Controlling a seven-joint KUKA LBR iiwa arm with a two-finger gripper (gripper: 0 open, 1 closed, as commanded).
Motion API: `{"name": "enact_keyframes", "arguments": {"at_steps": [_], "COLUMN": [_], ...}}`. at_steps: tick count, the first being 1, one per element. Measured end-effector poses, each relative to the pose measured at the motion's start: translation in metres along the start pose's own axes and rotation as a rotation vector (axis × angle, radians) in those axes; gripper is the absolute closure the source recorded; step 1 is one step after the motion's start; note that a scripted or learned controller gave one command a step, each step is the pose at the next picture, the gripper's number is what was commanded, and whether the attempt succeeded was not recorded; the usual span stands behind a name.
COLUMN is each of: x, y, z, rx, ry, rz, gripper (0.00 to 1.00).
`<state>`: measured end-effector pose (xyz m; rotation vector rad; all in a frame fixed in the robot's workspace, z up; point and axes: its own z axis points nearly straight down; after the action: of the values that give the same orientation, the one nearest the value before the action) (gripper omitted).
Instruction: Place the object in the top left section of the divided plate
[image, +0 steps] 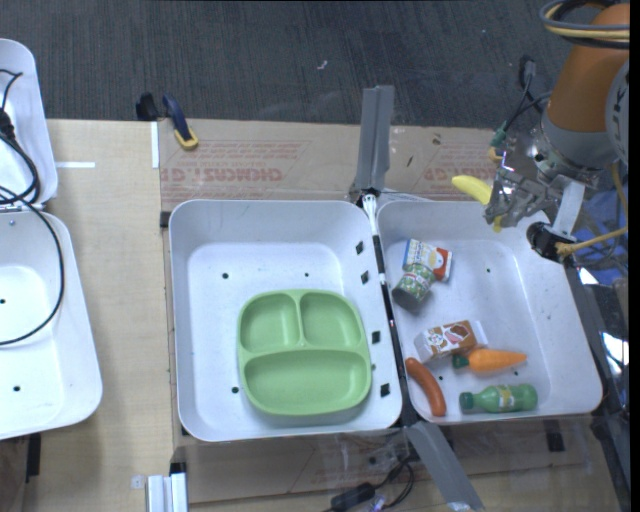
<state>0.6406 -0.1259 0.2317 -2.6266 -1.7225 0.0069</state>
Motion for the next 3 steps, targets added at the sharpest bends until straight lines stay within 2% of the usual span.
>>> {"name": "enact_keyframes", "arguments": {"at_steps": [1,2,3], "x": [-0.04,-0.103,-0.123], "y": [0.037,-0.045,-0.058], "z": [-0.208,-0.106,-0.208], "rx": [-0.002,0.002,-0.001], "ry": [0.001,0.0,0.001], "rz": [-0.105,-0.07,-0.176], "gripper": [1.0,1.0,1.0]}}
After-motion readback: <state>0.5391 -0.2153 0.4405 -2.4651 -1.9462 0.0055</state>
